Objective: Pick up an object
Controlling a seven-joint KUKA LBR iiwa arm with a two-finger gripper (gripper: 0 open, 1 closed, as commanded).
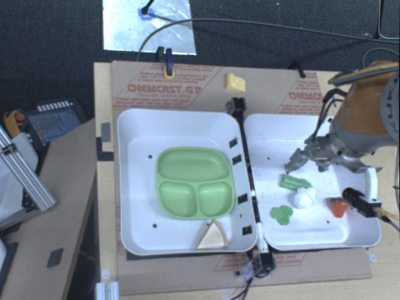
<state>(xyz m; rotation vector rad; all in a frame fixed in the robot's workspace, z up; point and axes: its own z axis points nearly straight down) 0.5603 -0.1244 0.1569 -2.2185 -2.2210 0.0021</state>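
Objects for picking lie in the right bin [262,186] near its front edge: green piece [282,214], green strip [295,182], white lump [304,198], orange piece [338,207]. They look light, small, maybe slippery; grasp across the middle. The gripper [299,160] hangs above, holding nothing; how far it is open I cannot tell.

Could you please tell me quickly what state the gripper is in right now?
Gripper: above the right bin, near the green toy vegetable; open or shut cannot be told, and nothing is seen held.
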